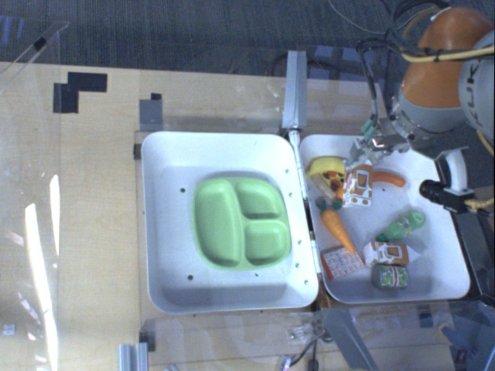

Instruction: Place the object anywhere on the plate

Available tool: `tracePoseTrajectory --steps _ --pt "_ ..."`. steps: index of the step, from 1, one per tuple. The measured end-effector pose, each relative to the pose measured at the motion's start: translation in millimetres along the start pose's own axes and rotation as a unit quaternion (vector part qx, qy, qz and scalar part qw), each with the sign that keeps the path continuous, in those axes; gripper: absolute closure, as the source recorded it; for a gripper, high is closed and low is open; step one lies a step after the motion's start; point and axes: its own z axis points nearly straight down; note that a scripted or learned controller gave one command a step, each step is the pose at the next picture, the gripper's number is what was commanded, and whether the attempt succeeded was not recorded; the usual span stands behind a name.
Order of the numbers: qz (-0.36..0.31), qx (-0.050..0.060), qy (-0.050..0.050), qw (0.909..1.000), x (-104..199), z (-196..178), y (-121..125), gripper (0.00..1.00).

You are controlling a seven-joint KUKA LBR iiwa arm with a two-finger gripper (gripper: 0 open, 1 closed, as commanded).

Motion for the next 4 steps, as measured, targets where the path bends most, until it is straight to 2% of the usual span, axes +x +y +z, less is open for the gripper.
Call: tracePoseTrajectory --steps 1,2,3,4 --pt "0.043 0.0 0.0 0.9991 20 -81 66 1.0" --pt "0.221 0.002 0.0 0.9753 51 -18 39 1.0" --pt "0.231 0.003 0.0 0.9728 92 3 46 1.0" --pt "0.222 0.002 0.001 0.975 130 29 -20 1.0"
